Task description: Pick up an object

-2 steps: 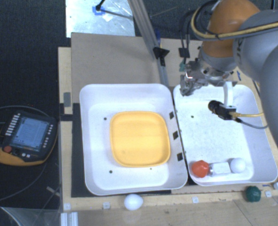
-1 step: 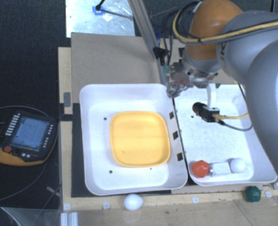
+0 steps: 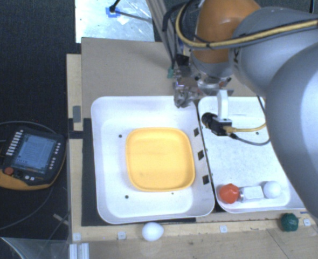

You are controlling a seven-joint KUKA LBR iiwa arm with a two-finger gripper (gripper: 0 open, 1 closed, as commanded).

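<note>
Gripper (image 3: 183, 98) is hanging at the far end of the wall where the two bins are meeting, over the far right corner of the left bin (image 3: 102, 161). Its tip is blurring into grey metal from this angle, so I cannot tell whether it is wide or narrow, and nothing is showing in its grasp. The arm (image 3: 288, 63) is reaching in above the right bin (image 3: 245, 155), with the orange band (image 3: 223, 15) sitting just above the wrist. A yellow cable (image 3: 248, 128) is looping from the wrist over the right bin.

A yellow plate (image 3: 160, 158) is lying flat in the middle of the left bin, well apart from the gripper. In the right bin, three things are lying in a row along the near wall: an orange ball (image 3: 229, 193), a white block (image 3: 250, 193) just beside it, and a white ball (image 3: 271, 189) at the block's other end. All three are sitting well apart from the gripper.

Outside the bins, a white egg (image 3: 152, 231) is resting on the bench edge in front of the left bin, and a green lump (image 3: 289, 222) is sitting by the right bin's near corner. A pendant (image 3: 29, 158) is lying off to the left.
</note>
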